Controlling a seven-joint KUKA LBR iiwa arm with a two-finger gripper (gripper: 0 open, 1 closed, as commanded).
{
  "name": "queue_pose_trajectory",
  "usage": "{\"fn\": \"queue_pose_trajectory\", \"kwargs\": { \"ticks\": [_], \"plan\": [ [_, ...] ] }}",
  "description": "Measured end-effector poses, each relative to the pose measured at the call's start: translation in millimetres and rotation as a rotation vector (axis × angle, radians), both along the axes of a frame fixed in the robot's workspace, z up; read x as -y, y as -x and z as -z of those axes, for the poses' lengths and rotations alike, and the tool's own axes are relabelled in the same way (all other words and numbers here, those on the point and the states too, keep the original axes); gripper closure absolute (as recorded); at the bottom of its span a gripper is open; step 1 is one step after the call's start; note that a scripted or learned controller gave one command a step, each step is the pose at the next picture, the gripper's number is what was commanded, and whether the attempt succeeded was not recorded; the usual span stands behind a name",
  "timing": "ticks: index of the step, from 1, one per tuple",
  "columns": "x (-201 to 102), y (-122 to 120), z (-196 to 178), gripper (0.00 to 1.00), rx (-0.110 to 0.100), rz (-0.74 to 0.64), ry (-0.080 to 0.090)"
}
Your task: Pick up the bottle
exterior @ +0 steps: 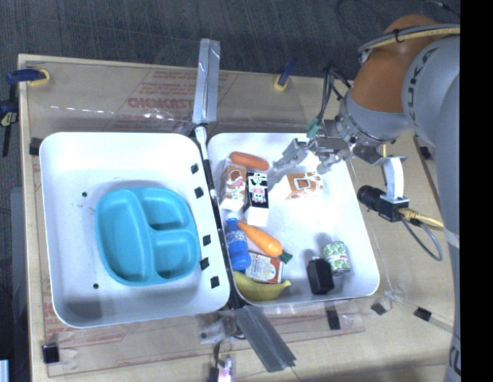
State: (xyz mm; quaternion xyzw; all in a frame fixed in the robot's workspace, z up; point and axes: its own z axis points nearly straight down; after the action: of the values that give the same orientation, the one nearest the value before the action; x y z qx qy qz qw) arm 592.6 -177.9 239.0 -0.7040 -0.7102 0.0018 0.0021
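Blue tray [146,235] in left bin, left of bottle. Bottle [236,245] (clear, blue label) in right bin, against left wall, touching carrot [260,239]; long axis runs near-to-far. End effector [303,156] up-right of bottle, well apart, above carton [304,184]; fingers spread, nothing between. Judgement: travel down-left, jaws across bottle width.

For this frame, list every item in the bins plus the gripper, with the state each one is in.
gripper: open, above the right bin, holding nothing.
bottle: lying flat by the divider, not grasped.
carrot: lying beside the bottle.
banana: lying at the near wall.
sausage: lying at the far end.
can: on its side.
blue tray: flat in the left bin.
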Motion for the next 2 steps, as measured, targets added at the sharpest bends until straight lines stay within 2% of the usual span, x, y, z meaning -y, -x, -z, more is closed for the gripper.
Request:
{"fn": "queue_pose_trajectory", "kwargs": {
  "ticks": [1, 2],
  "plan": [
    [-31.3, 73.6, 128.9, 0.0, 0.019, -0.205, 0.005],
    [-31.2, 73.8, 129.2, 0.0, 0.019, -0.205, 0.005]
  ]
}}
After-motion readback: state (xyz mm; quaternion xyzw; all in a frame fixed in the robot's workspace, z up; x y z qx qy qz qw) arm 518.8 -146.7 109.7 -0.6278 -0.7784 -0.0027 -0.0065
